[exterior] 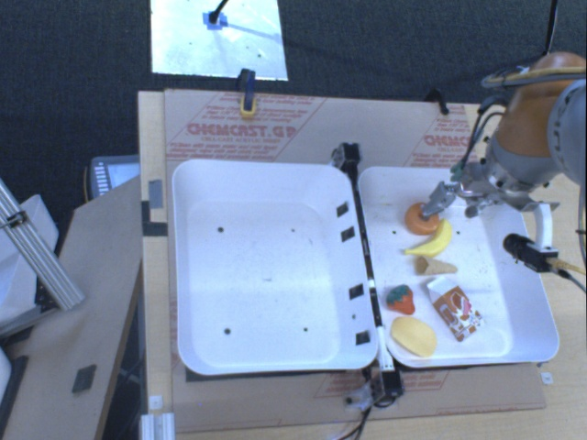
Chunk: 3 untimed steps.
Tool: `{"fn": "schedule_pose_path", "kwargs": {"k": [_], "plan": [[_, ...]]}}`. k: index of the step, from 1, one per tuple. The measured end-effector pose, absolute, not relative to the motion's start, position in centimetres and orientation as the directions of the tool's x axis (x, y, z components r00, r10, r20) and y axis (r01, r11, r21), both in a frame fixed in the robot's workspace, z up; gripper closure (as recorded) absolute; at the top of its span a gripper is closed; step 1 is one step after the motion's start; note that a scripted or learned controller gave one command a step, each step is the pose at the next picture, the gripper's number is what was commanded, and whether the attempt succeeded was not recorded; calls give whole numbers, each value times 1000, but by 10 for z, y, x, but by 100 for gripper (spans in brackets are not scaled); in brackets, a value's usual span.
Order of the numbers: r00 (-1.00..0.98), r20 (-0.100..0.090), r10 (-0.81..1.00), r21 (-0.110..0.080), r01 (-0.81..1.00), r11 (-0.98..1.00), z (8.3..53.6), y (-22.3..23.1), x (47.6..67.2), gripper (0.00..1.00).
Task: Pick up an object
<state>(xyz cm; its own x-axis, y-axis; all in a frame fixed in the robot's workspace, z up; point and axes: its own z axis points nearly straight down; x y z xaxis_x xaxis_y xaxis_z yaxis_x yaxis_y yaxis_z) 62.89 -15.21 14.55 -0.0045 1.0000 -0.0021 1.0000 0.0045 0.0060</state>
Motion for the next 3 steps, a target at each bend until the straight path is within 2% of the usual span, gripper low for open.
{"fn": "schedule_pose_path", "kwargs": {"k": [1,2,3], "plan": [[-6,0,1000,2,1000,6,82,-145,659,0],[-7,-2,1000,8,1000,7,97,-146,660,100],[2,-6,1000,11,1000,-2,178,-202,670,100]]}}
